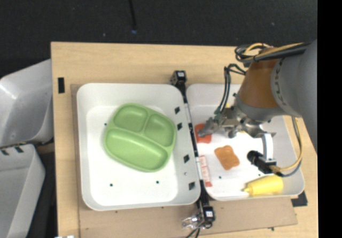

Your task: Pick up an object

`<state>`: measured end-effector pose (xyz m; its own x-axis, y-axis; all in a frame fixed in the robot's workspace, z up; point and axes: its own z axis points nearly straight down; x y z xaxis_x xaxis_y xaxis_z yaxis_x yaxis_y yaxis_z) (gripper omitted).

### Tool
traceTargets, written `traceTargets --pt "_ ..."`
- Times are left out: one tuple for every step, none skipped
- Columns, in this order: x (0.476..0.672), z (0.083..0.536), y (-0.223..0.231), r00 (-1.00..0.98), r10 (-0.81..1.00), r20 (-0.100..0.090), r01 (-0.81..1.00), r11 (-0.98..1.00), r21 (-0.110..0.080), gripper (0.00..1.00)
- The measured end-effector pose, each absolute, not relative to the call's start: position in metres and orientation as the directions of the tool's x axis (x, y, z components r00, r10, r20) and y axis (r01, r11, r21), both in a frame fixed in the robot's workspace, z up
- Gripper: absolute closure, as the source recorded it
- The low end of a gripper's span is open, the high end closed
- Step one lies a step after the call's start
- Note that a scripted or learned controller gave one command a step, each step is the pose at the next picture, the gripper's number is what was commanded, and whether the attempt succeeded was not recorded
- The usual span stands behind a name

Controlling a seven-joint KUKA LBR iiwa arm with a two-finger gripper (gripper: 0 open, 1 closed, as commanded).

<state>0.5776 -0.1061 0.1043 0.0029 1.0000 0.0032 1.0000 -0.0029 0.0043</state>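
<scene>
In the right bin (288, 140), a small red-orange piece (203, 135) lies by the left wall. An orange bread-like chunk (227, 157) rests near the middle, and a yellow banana-shaped object (265, 185) sits at the front right corner. My gripper (220, 124) hangs low over the bin's left half. It is just right of the red-orange piece and above the orange chunk. The wrist and its cables hide its tip, and nothing can be seen held in it.
The left bin (91, 178) holds a green divided plate (140, 136). A black part of the wrist with cables (257, 160) hangs between the orange chunk and the yellow object. A red and white tag (205, 170) lies along the wall between the bins.
</scene>
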Motion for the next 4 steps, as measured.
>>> traceTargets --pt "0.581 0.120 -0.107 0.008 1.000 0.002 1.000 -0.008 0.017 1.00" --pt "0.589 0.175 -0.100 -0.003 1.000 -0.001 1.000 0.003 0.007 1.00" --pt "0.586 0.239 -0.103 -0.003 1.000 -0.001 1.000 0.003 0.008 1.00" --pt "0.587 0.292 -0.105 -0.003 1.000 -0.001 1.000 0.003 0.008 1.00"
